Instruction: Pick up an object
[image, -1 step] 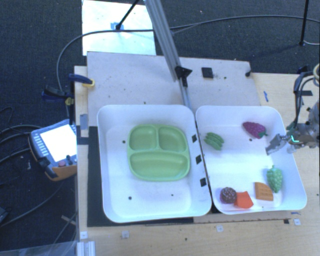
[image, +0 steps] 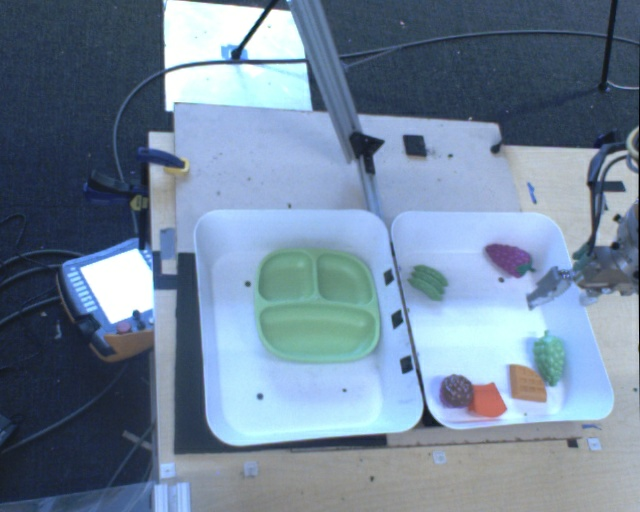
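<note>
Camera view: looking down at a slant on two shallow white bins sitting side by side on the surface (image: 300, 150).
Left bin (image: 230, 400): holding a green divided plate (image: 318, 305), lying flat near the bin's middle, three compartments facing up.
Right bin (image: 470, 330): holding six small toy foods, spread out and mostly apart from each other.
Green pod (image: 428, 281): lying in the right bin's upper left part, near the wall shared with the left bin.
Purple grapes (image: 509, 259): lying in the upper part of the right bin, near the pincer.
Green grapes (image: 549, 357): lying toward the right wall, lower half.
Orange wedge (image: 526, 384): sitting just beside the green grapes, below and left of them.
Red-orange piece (image: 488, 401): resting near the front wall — touching or almost touching the brown round piece (image: 456, 390) on its left.
Pincer (image: 551, 286): reaching in from the right, hanging over the right bin's right side between the purple grapes and the green grapes; whether its fingers are apart or together I cannot tell — nothing is showing between them.
Handheld pendant (image: 110, 298): lying off the surface at the left, screen glowing.
</note>
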